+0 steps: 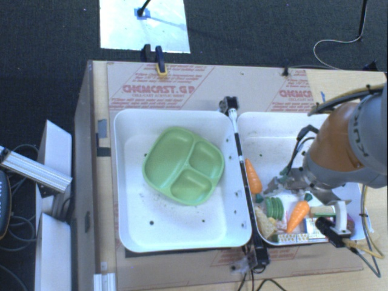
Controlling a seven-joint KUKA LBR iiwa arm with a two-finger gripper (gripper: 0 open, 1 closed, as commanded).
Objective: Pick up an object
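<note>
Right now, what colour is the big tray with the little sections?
Light green tray, seen in the camera view.

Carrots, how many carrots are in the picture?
2. One carrot lies by the right bin's left wall. The other carrot lies near that bin's front edge, next to a green toy. The arm covers part of the bin, so more may be hidden.

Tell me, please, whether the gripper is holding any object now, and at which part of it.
It cannot be told. The gripper hangs low over the right bin, near a carrot and other toys.
</note>
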